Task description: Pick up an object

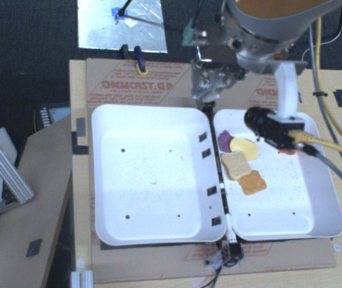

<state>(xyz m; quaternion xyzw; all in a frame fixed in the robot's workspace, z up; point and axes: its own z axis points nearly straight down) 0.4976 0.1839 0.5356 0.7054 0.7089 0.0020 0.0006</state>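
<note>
The grey KUKA arm [279,17] with its broad orange band comes in from the upper right, its thick wrist hanging close under the camera. Below the wrist sits a dark metal mounting block, and from it the slim two-finger end effector [206,98] points straight down, its tip hanging low. A white bracket and black cylindrical unit [273,128] stick out beside it.
</note>
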